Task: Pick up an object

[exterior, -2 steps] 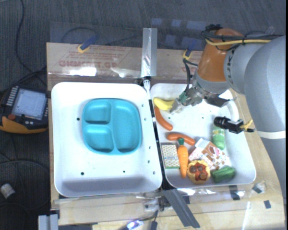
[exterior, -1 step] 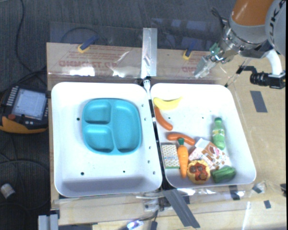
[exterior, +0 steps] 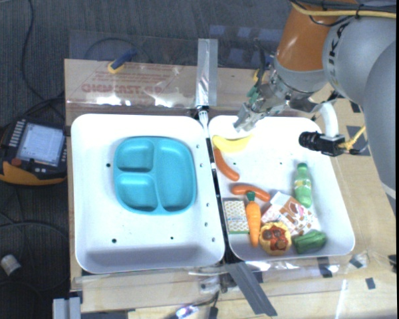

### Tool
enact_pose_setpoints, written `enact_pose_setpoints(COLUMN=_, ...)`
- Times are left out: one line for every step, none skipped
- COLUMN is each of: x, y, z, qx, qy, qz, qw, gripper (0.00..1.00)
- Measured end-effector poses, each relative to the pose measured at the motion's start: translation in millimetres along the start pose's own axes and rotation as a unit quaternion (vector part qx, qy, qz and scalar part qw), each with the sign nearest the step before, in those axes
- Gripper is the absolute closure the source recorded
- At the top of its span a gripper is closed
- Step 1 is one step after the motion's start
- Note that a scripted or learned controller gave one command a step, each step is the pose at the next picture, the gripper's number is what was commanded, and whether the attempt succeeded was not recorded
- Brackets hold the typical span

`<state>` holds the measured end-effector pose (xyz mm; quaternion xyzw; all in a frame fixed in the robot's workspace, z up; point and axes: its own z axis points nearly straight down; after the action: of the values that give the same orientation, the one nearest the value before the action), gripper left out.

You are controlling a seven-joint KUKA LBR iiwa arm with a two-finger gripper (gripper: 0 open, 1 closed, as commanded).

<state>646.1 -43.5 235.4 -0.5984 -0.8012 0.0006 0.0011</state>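
Two shallow white bins are sitting side by side on the counter (exterior: 80, 72). The left bin (exterior: 93, 244) is carrying a turquoise divided plate (exterior: 155, 175), lying flat near its centre. The right bin (exterior: 336, 205) is holding the graspable objects: a yellow banana (exterior: 231, 143) at its upper left corner, an orange sausage (exterior: 225, 165) lying aslant just below the banana, a second orange sausage (exterior: 249, 191) nearer the middle, a carrot (exterior: 253, 221) pointing toward the near wall, a checkered packet (exterior: 235, 216) just beside the carrot, a green bottle (exterior: 302, 185) lying along the right side, a red-and-white snack packet (exterior: 287, 212) between carrot and bottle, a round red-and-yellow item (exterior: 274, 237) at the near edge, and a green pepper (exterior: 309, 241) just beside it.

The grey arm with its orange band (exterior: 306, 35) is reaching in from the right. The hand (exterior: 245, 121) is hanging over the upper left corner of the right bin — its tip is appearing just above the banana, and whether it is touching the fruit cannot be told. How far the hand is open cannot be told either; nothing is visibly lifted from the bin.

A handheld control pendant (exterior: 33, 149) is lying on the floor to the left of the counter.
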Motion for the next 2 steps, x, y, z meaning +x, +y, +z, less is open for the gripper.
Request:
enact_pose_setpoints(x=36, y=34, z=-76, qx=-0.001, qy=-0.003, qz=-0.06, qw=0.9982, gripper=1.0)
enact_pose_setpoints(x=17, y=28, z=-18, qx=0.0, qy=-0.002, qz=-0.193, qw=0.9811, gripper=1.0)
